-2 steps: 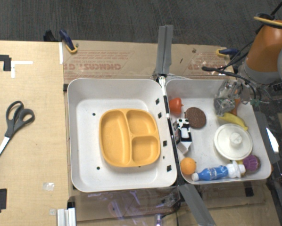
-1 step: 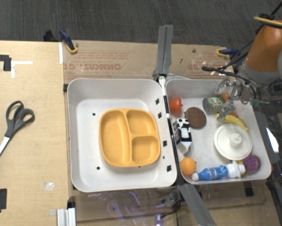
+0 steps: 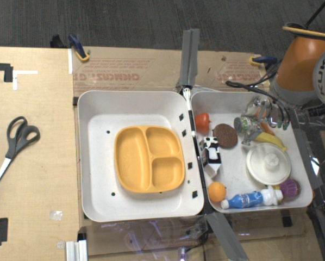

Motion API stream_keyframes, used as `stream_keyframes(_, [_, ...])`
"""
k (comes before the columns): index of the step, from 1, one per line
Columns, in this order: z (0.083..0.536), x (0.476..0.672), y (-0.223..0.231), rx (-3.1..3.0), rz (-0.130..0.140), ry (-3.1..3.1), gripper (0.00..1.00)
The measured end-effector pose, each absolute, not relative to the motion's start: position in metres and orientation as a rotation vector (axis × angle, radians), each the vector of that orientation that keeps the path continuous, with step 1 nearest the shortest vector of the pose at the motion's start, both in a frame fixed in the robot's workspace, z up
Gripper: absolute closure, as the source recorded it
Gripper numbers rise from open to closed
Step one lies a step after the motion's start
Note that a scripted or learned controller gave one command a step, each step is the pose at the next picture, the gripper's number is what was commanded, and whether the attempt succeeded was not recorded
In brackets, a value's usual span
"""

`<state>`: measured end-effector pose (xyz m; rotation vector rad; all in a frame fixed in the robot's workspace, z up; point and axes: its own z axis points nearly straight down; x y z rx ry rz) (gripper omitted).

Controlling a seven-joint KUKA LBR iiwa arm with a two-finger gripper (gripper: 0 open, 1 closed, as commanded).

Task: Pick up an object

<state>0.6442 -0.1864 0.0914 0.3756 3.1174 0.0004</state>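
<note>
The right bin (image 3: 301, 145) holds several objects: a red tomato (image 3: 202, 121), a brown round cookie (image 3: 225, 135), a black-and-white item (image 3: 210, 150), an orange (image 3: 217, 191), a blue bottle with a white cap (image 3: 250, 199), a white round lid (image 3: 268, 163), a purple piece (image 3: 290, 188) and a yellow banana (image 3: 272, 140). My gripper (image 3: 250, 126) hangs low in the bin's far right part, between the cookie and the banana, just above the white lid. An orange strip (image 3: 267, 128) shows beside it, partly hidden.
In the left bin (image 3: 92, 145) lies a yellow divided plate (image 3: 149, 158). On the bench at the left lie black-handled scissors (image 3: 14, 143). The arm's orange band (image 3: 304, 64) stands over the right bin's far right corner. A grey divider post (image 3: 189, 58) rises between the bins.
</note>
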Motion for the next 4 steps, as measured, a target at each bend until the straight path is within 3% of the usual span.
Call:
stream_keyframes(1, [0.101, 0.646, -0.186, 0.371, -0.001, 3.114, 1.00])
stream_keyframes(2, [0.101, 0.646, -0.186, 0.371, -0.001, 3.114, 0.00])
stream_keyframes(3, [0.093, 0.646, -0.140, 0.634, 0.001, 3.073, 0.00])
stream_keyframes(4, [0.093, 0.622, -0.108, 0.975, 0.000, 2.983, 0.00])
